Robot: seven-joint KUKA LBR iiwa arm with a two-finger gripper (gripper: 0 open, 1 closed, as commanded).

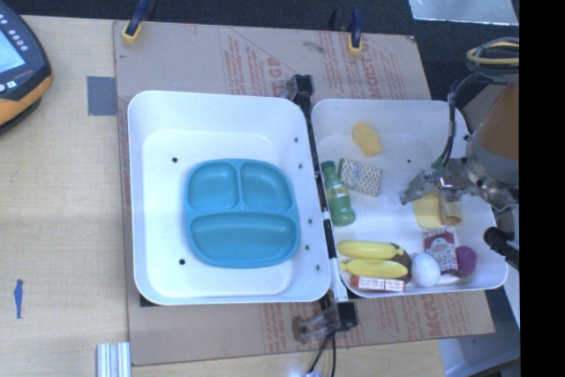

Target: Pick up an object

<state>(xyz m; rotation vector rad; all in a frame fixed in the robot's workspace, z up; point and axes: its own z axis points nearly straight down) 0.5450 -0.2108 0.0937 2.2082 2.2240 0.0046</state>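
End effector (430, 186) being positioned low in right bin (397, 124), just above yellow block (427, 212); finger state being obscured, cannot tell. Blue tray (241, 212) being carried by left bin (150, 190).

A blue tray (241, 213) lies in the left bin (150, 190). In the right bin (397, 115), the gripper (430, 187) hangs beside a yellow block (428, 211), bananas (371, 259) nearby.

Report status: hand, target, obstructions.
Hand low in right bin, over yellow block; no grasp seen. Snack packet and purple ball crowd close by.
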